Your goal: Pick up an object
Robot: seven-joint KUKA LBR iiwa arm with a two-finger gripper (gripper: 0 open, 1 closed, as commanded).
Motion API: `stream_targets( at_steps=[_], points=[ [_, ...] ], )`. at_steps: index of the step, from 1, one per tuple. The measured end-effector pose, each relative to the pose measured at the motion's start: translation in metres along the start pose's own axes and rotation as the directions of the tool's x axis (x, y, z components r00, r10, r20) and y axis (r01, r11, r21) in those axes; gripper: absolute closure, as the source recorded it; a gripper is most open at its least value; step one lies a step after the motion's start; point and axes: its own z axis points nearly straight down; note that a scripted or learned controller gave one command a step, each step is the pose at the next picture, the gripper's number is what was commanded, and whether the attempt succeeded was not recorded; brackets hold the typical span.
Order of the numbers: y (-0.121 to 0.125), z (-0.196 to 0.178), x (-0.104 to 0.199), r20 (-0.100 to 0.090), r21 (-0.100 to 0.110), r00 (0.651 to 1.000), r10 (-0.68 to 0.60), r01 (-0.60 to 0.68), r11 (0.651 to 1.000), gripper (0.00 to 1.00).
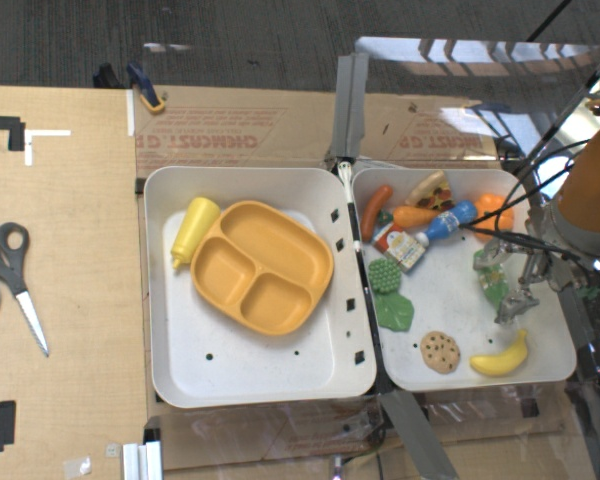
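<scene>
My gripper (502, 284) is low over the right side of the right bin (550, 368), with the arm coming in from the right. Its fingers (517, 305) stand open and apart. A small green object (495, 290) lies on the bin floor between them, partly hidden by the metal. A yellow banana (502, 358) lies just in front of the gripper, with a brown cookie (440, 351) to its left. An orange ball (492, 211) sits behind the gripper.
The right bin also holds a blue bottle (450, 220), a carrot (420, 215), a red pepper (375, 206), a pizza slice (432, 190) and two green pieces (388, 293). The left bin (180, 368) holds an orange divided plate (263, 265) and a yellow bottle (193, 230). Scissors (15, 278) lie far left.
</scene>
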Motion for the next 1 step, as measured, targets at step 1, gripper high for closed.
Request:
stream_targets(
  at_steps=[1],
  points=[
    [0.0000, 0.0175, 0.0134, -0.019, -0.005, 0.994, 0.104, -0.105, 0.994, 0.00]
  ],
)
